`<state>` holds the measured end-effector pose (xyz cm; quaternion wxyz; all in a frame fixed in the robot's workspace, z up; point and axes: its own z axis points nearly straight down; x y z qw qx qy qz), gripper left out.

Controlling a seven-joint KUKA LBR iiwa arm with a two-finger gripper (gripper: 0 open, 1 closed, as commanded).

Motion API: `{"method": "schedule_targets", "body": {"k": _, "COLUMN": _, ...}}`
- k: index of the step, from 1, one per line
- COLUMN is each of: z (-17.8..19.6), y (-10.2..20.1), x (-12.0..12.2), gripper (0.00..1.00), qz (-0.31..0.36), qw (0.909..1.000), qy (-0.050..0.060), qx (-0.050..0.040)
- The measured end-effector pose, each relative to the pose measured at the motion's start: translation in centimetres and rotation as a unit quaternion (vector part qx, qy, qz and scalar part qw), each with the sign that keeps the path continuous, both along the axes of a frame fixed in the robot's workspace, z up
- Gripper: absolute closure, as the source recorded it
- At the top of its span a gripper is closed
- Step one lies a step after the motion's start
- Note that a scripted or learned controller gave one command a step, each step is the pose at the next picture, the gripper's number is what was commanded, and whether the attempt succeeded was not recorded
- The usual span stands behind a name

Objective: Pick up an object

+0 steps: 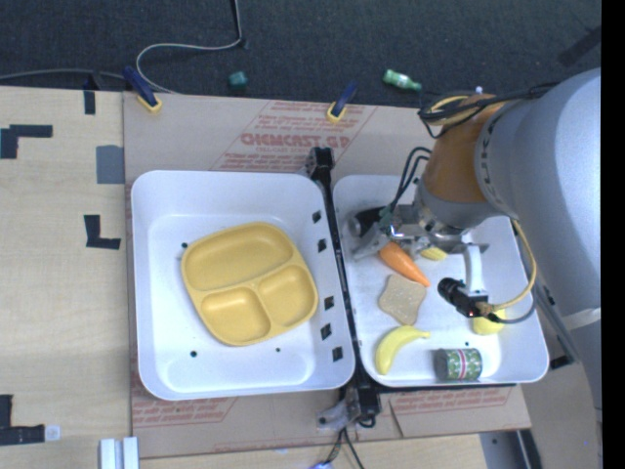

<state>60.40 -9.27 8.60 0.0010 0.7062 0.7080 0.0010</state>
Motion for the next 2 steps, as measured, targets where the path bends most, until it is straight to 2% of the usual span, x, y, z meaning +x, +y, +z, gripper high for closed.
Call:
{"method": "schedule_targets", "body": {"k": 1, "z": 0.9, "y": -0.1, "x": 0.0, "gripper": 1.0, "qz": 0.0, "qw": 1.0, "qy": 0.0, "qx": -0.0009}}
{"method": "schedule_targets", "body": {"k": 2, "z": 9.8, "y": 9.3, "x": -0.4, "gripper": 1.0, "qz": 0.0, "qw": 1.0, "qy": 0.001, "qx": 0.0006}}
